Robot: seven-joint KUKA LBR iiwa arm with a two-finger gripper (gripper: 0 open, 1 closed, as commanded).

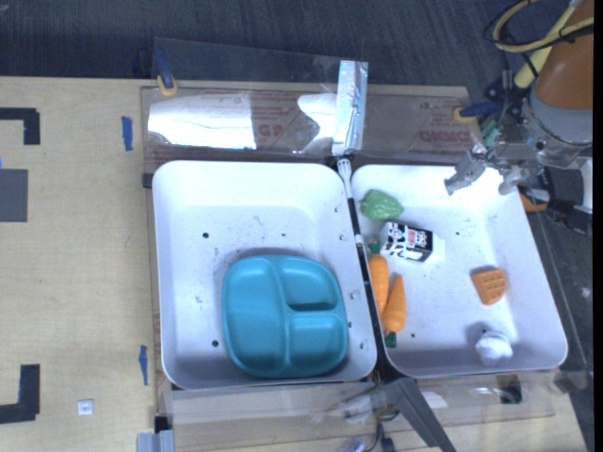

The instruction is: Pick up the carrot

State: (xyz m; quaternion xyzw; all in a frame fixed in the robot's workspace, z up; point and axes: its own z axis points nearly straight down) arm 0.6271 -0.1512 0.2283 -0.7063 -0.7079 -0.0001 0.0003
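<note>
Orange carrot (385,295): two orange pieces lie side by side against the left wall of the right bin (542,281), touching the divider between the bins; whether they are one carrot or two I cannot tell.
Long axis: runs roughly along the divider, near end to far end, with the thicker piece leaning slightly outward at its near end.
White lump (493,347): well to the right of the carrot, at the near corner of the right bin; too washed out to name.
Orange wedge (489,284): right of the carrot, level with its middle, well apart from it.
Blue tray (283,330): left of the carrot, across the divider, in the left bin (179,252).
Black-and-white carton (407,241): just beyond the carrot's far end, nearly touching it.
Green item (381,204): farther still beyond the carrot, by the divider.
Pincer (485,172): far and right of the carrot, above the far edge of the right bin; it holds nothing, though I cannot tell how wide its jaws stand.
Coming move, as I judge it: the pincer must travel left and nearward, then descend with jaws set across the long axis.
Hard to see: glare hides the far wall of the right bin.
</note>
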